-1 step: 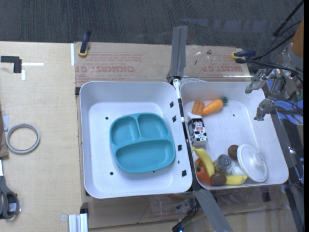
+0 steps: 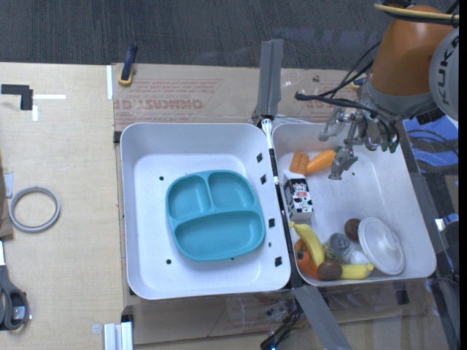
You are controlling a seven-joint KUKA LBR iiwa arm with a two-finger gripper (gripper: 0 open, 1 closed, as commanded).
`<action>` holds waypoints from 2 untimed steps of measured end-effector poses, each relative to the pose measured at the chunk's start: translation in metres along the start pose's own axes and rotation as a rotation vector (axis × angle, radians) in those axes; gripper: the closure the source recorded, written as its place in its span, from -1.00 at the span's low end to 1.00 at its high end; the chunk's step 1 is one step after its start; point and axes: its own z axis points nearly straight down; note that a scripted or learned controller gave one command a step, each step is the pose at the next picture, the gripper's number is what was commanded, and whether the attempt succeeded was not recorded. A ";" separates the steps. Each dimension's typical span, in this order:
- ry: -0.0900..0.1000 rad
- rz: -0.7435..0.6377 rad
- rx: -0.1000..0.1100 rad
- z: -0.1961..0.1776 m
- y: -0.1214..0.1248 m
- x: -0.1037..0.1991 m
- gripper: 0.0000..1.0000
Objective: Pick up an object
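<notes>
Lying slantwise, tip up-right, the orange carrot [image 2: 319, 160] sits beside the gripper [image 2: 341, 168]; grip state unclear.

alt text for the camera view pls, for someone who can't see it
The gripper hangs over the right bin, just right of an orange carrot, holding nothing. Bananas, a white lid and other small items fill that bin's front; the left bin holds a blue divided plate.

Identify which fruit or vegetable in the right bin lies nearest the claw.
The carrot, lying just left of the claw at the bin's far end; the bananas lie at the near end.
</notes>
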 end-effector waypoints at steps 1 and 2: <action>-0.002 -0.022 0.001 0.081 -0.001 -0.010 -1.00; -0.009 -0.025 0.003 0.069 0.000 -0.012 1.00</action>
